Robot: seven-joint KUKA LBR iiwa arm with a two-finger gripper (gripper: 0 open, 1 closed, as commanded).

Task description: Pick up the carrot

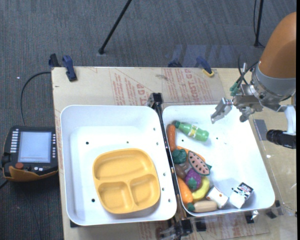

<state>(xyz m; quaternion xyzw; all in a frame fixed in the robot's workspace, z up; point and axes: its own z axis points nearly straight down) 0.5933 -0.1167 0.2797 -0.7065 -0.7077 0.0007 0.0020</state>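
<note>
Orange carrot (171, 136), slim, lying against right bin's (260, 156) left wall

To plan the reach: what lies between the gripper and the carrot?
In the camera view, the green bottle lies between the gripper and the carrot.

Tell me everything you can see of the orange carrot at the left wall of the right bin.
The orange carrot is a long, smooth, plastic-looking toy that lies flat along the left wall of the right white bin, its length running toward the bin's far side. Its far end sits next to the cap of the green bottle; its near end meets the pile of toy food. The hand hovers apart from it, over the bin's far right part, and holds nothing.
</note>
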